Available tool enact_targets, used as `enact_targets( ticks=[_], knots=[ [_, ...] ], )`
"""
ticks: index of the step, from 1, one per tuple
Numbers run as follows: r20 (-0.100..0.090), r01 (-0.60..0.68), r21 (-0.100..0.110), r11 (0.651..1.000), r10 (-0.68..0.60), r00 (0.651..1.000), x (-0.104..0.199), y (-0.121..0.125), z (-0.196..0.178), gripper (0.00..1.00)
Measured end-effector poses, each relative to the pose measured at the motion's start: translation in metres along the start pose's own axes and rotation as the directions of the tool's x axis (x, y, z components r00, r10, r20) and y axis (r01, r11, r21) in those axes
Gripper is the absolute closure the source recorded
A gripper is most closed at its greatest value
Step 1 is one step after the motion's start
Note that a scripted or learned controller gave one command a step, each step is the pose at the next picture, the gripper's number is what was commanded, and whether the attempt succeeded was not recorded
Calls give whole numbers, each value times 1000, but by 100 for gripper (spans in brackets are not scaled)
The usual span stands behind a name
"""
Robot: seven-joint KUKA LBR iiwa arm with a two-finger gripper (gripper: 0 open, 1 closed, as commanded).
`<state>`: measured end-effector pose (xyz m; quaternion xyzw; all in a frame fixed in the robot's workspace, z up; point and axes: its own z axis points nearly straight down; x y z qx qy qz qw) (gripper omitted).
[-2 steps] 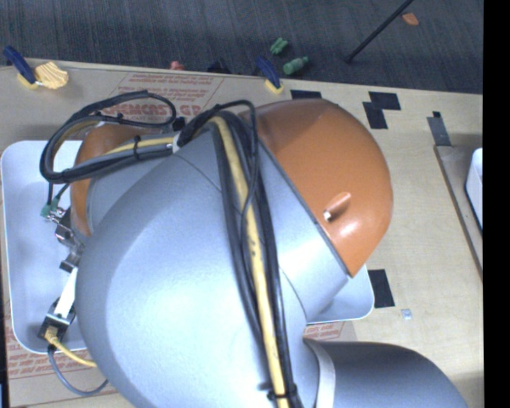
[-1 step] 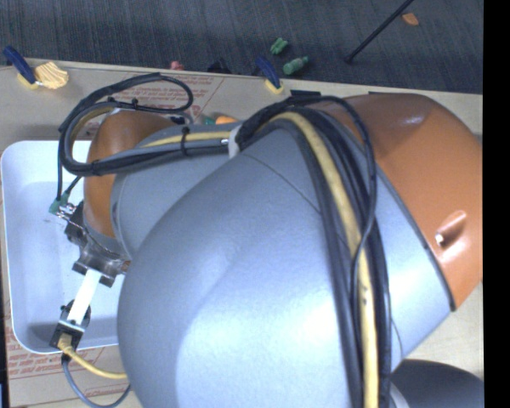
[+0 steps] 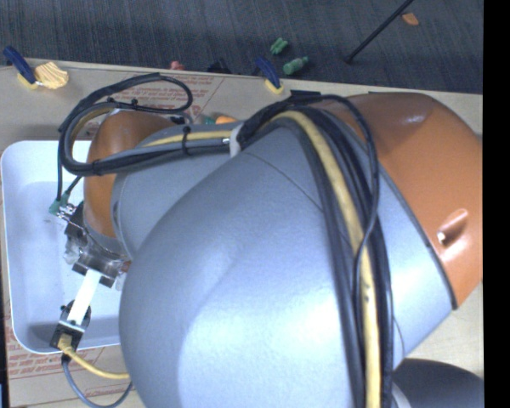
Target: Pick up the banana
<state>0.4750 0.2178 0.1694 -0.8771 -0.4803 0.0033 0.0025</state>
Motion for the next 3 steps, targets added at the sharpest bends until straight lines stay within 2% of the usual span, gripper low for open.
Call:
enact_targets(
  ticks=[1,2,3],
  knots=[
    [1,195,0,981,-195,981,0,0,79,0],
    [2,202,6,979,-202,979,0,-1,69,100],
    [-1,157,-3,988,-157,988,-24,16,-36,100]
  ],
)
